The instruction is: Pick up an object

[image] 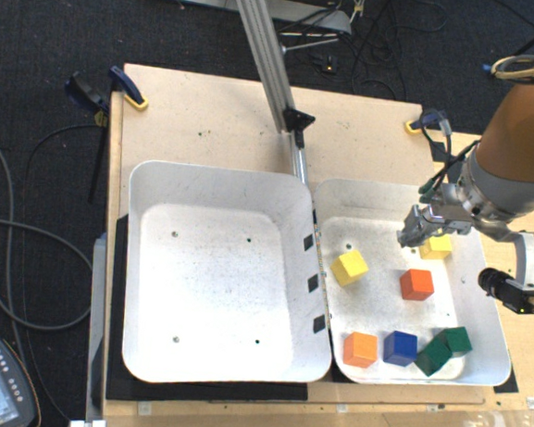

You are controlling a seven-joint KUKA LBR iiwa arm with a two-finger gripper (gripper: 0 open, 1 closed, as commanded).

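tool (pixel 418 229) low in right bin (pixel 491 302), beside yellow block (pixel 438 247), finger state unclear, orange cube (pixel 417 284) just below

A single fixed camera sits high above the bench (pixel 257 114), looking down at a slant toward twelve o'clock, far enough back to take in both bins (pixel 141 271), with the arm (pixel 524 137) entering from three o'clock.

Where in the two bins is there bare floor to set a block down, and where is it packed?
The left bin has bare floor from wall to wall. In the right bin, free patches lie along the far wall and between the yellow cube and the orange cube. The near edge is crowded: orange cube, blue cube, green blocks. The gripper crowds another yellow block.
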